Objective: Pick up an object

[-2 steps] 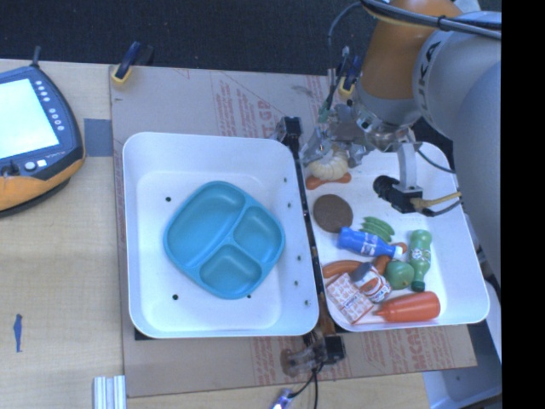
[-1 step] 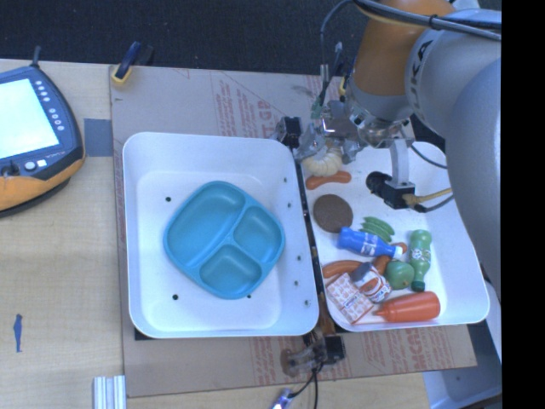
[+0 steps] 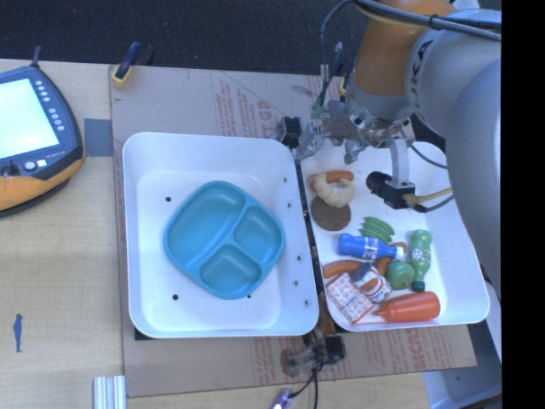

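The right bin holds a pile of toy foods. Among them are a cream bun with an orange sausage behind it, a brown disc, a green pea pod, a blue bottle, a green bottle, a red-and-white packet and a long red piece. My gripper hangs over the far end of this bin, just behind and right of the bun. Nothing is visibly lifted by it.
The left bin holds a blue divided plate. A teach pendant lies on the bench at far left. A black part with a yellow cable sits below the wrist. The arm's grey body covers the right bin's far right corner.
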Tool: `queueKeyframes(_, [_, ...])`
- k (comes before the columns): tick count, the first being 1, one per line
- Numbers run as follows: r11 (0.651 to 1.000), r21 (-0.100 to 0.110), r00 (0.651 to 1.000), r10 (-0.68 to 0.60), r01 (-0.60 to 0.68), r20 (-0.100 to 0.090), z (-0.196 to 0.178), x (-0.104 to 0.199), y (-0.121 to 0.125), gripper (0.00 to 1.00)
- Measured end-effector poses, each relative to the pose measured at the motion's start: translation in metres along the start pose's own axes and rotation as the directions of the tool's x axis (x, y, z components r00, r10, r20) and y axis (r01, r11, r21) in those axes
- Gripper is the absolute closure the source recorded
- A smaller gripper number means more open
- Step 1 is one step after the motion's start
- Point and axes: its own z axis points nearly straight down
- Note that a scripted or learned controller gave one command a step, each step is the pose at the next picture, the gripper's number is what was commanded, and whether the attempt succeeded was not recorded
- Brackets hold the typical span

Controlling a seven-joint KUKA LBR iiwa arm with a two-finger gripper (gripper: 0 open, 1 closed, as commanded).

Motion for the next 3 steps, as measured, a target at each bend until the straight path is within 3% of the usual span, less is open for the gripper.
queueKeyframes(3, [1.000, 0.000, 1.000, 0.000, 0.000, 0.000, -0.0001, 0.0000, 0.0000, 0.00])
